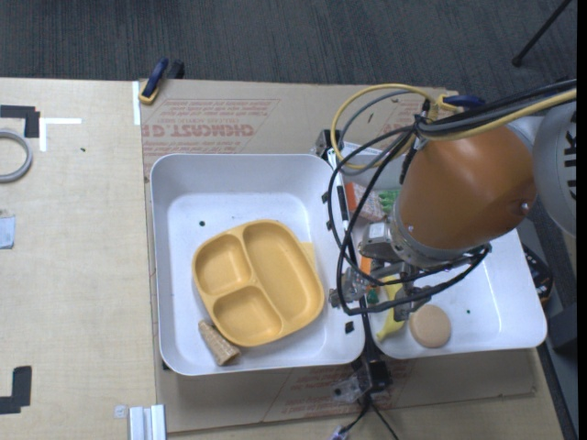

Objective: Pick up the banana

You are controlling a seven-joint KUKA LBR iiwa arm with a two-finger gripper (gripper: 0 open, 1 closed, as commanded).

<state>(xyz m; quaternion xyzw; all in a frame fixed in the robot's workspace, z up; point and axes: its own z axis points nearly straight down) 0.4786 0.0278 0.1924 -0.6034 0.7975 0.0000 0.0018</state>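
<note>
Banana point(392, 324) in right bin point(514, 324), plate point(259, 282) in left bin point(174, 246).

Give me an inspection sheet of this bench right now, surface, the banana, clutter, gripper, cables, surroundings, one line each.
Surface: two white bins side by side, left bin and right bin, on a cardboard sheet over the bench.
Job's things: banana lies in the right bin, mostly hidden under the arm; a yellow end shows.
Clutter: yellow divided plate and a small tan block in the left bin; a round tan object beside the banana; green and orange items partly hidden under the arm.
Gripper: over the right bin near the banana, hidden by the wrist; state cannot be told.
Cables: black and yellow cables loop down along the arm.
Surroundings: dark carpet; blue clip at the cardboard edge.
</note>
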